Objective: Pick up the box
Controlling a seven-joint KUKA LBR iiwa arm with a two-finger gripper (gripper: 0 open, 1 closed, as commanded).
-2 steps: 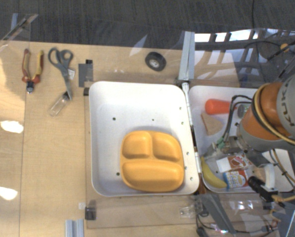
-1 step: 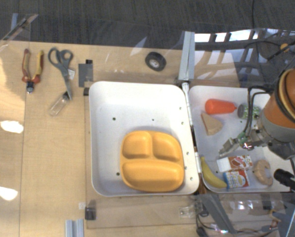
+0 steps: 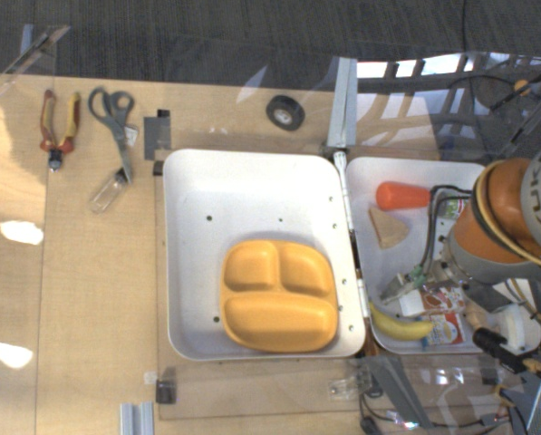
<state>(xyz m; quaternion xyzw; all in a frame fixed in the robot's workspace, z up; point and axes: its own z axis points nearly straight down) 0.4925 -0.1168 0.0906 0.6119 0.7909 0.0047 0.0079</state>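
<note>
The grey arm's gripper point(image 3: 406, 288) is low in the right white bin point(image 3: 451, 167), over a red-and-white printed box point(image 3: 440, 311) lying flat beside a yellow banana point(image 3: 399, 326); whether it is clenched cannot be told. An orange cylinder point(image 3: 404, 195) and tan wedge point(image 3: 390, 230) lie nearby, while a yellow compartment tray point(image 3: 277, 294) sits in the left white bin point(image 3: 198, 207).

grey kuka arm point(image 3: 535, 208), orange band, black cables along wrist, metal gripper point(image 3: 404, 288)
</note>
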